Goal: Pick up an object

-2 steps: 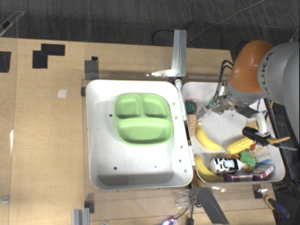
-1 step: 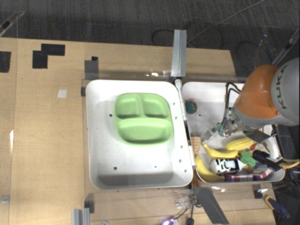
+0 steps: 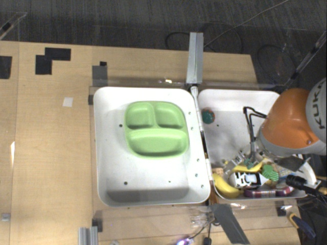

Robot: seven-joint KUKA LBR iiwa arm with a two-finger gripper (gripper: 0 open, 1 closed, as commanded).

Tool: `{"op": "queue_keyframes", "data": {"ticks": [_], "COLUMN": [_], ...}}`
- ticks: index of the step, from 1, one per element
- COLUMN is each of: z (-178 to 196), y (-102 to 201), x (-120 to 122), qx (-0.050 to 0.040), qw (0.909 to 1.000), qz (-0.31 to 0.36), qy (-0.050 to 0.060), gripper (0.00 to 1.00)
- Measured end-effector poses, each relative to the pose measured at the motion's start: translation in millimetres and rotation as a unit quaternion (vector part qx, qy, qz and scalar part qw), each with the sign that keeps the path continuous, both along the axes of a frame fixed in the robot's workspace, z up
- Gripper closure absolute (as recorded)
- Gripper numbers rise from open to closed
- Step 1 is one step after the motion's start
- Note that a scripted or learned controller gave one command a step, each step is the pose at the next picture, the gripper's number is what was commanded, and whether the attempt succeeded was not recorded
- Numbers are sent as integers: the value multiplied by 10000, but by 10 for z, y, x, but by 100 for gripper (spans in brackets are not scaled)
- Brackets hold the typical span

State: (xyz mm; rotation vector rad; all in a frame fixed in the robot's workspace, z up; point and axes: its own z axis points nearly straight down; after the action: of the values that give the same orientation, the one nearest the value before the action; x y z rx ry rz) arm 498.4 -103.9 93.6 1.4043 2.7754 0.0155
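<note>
Two white bins point(image 3: 104, 152); one green divided tray point(image 3: 156, 128); one banana point(image 3: 225, 187); one small teal ball point(image 3: 207, 117); cluttered small items uncountable.

grey arm point(image 3: 319, 103) entering from right, orange band point(image 3: 288, 119), wrist angled down

Arm point(image 3: 296, 121) cut off at the right edge, its orange band covering the right bin's point(image 3: 230, 106) far corner. Pincer point(image 3: 252, 160) sunk in the heap below; finger state unreadable. Banana point(image 3: 225, 187) partly buried just left of the pincer; neighbouring small items too jumbled to identify.
</note>
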Motion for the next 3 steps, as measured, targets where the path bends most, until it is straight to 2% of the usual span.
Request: {"op": "queue_keyframes", "data": {"ticks": [1, 2, 3], "z": [-19, 95, -40], "y": [-673, -699, -169], "x": [267, 295, 977], "qx": [156, 125, 89], "qw": [9727, 9728, 9601], "qz": [-2312, -2313, -2795], "qy": [93, 36, 73], "gripper": [0, 100, 100]}}
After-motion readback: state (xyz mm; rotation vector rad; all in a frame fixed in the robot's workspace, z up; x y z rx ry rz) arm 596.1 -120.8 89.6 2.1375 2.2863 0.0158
